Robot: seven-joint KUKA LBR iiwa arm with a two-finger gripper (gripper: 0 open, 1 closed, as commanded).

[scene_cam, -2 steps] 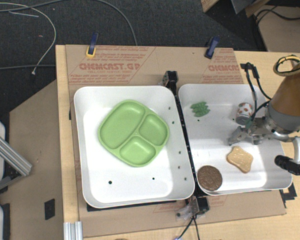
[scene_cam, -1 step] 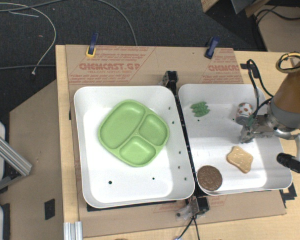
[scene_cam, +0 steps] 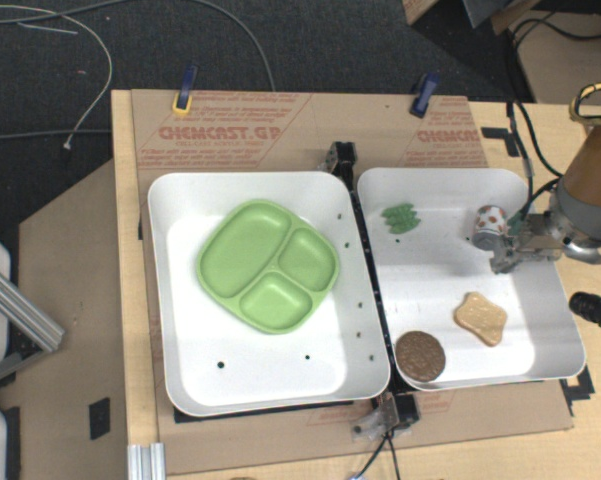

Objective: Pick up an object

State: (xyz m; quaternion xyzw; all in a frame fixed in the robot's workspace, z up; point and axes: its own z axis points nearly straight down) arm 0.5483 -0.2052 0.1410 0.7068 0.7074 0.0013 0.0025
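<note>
Over the right bin (scene_cam: 540, 363), near its far right side, the gripper (scene_cam: 504, 251) hangs low beside a small spotted cup (scene_cam: 488, 226); I cannot tell the claw's state. Nothing looks lifted, so picking remains undone. A tan biscuit shape (scene_cam: 480, 317), brown disc (scene_cam: 420, 356) and green piece (scene_cam: 401, 217) lie apart.

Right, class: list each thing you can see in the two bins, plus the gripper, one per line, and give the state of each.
Green divided plate: lies flat in the left bin, nothing in its compartments.
Green leafy piece: lies loose in the right bin, at the far side.
Small can: on its side, right beside the gripper.
Tan piece: lies flat, apart from the others.
Brown disc: lies flat at the near rim.
Gripper: down in the right bin.
</note>
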